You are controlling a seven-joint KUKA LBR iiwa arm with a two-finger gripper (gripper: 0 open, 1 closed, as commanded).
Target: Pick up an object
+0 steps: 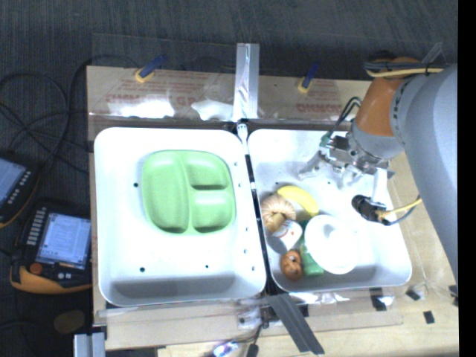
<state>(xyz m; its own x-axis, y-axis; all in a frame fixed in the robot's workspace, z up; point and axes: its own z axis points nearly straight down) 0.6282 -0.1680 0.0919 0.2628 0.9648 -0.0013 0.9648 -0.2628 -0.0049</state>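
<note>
Hovering over the right bin (387, 259), the gripper (332, 171) has its jaws spread, gripping nothing.

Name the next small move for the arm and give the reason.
Probably shift the claw toward the near-left and lower it over the yellow banana-shaped toy: the claw hangs above bare floor at the far side of the right white bin, apart from the clustered objects.

dark carpet floor (186, 10); black cables (37, 117); handheld tablets (63, 236) at left
</note>
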